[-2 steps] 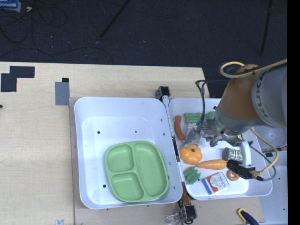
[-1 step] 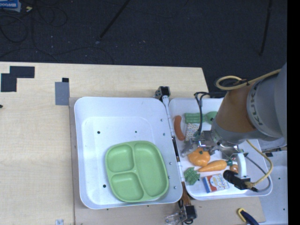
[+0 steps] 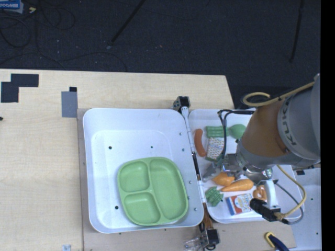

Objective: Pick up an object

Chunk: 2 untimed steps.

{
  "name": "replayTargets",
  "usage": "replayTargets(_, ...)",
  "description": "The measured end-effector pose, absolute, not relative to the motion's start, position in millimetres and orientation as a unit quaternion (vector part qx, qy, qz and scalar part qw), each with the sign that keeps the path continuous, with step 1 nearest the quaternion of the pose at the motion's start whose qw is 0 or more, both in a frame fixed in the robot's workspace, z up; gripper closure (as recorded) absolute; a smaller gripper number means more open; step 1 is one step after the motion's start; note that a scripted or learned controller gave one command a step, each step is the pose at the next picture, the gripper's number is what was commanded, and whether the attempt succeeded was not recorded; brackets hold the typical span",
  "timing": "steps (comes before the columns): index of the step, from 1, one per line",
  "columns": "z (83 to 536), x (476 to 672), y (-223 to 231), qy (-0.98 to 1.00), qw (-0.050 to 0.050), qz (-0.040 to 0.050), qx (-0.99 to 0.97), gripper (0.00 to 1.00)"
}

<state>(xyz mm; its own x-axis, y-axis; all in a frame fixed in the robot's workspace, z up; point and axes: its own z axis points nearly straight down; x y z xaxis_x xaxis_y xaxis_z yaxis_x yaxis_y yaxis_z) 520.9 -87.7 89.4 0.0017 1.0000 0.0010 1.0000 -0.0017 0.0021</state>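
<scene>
The right bin [image 3: 194, 120] holds several toy foods: a red sausage [image 3: 199, 141], a green block [image 3: 213, 132], a round green piece [image 3: 237, 130], an orange piece [image 3: 224, 179], a carrot [image 3: 238, 185], a broccoli floret [image 3: 213, 196], a pretzel [image 3: 259, 193] and a printed card [image 3: 239, 204]. My arm [image 3: 272, 132] hangs over this bin from the right. Its gripper [image 3: 226, 167] is low in the bin's middle, just above the orange piece and the carrot. The wrist hides most of it, and I see nothing clearly held.
The left bin [image 3: 104, 124] holds a green divided plate [image 3: 152, 191] in its near right part. A speckled grey item [image 3: 214, 148] lies beside the sausage. Cables [image 3: 285, 205] trail over the right bin's near corner. Bare wooden bench [image 3: 36, 166] lies to the left.
</scene>
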Motion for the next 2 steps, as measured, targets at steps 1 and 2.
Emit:
replayTargets(1,98.7,520.6,-87.9,0.705,-0.002,0.0006,0.709,1.0)
replayTargets(2,210.5,537.8,-19.5,0.707,-0.001,-0.0008,0.707,1.0)
